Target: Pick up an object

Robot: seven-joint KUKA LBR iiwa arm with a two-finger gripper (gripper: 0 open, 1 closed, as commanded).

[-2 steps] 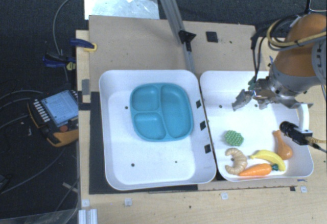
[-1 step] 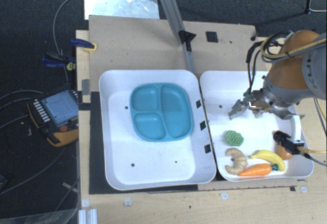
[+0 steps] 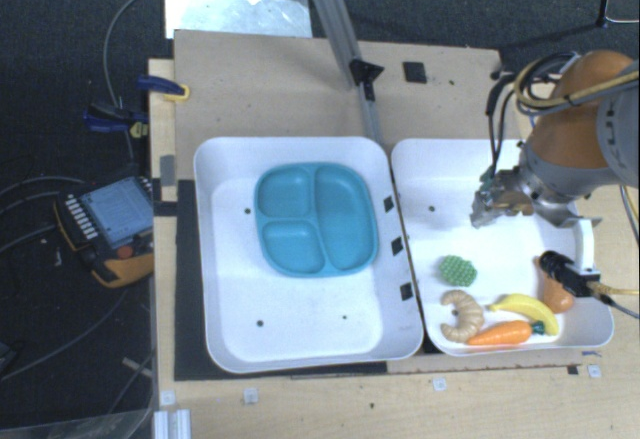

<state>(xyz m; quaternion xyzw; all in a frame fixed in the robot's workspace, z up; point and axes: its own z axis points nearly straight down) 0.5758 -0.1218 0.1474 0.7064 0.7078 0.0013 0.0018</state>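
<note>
Tool (image 3: 490,209) over right bin (image 3: 430,167); knobbly green ball (image 3: 458,271), curved banana (image 3: 525,306)

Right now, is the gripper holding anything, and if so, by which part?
Nothing shows between the fingers of the gripper. It hangs over bare floor of the right bin, apart from the toy food at the bin's near end.

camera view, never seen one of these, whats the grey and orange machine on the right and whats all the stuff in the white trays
It is a robot arm, seen from one fixed camera looking down at a slant. The arm reaches in from the right, and its hand hovers over the right bin. Its job is to pick something up. That bin holds toy food: a green ball, a croissant, a carrot and a banana. The left bin holds a blue divided plate. I see nothing in the hand.
</note>
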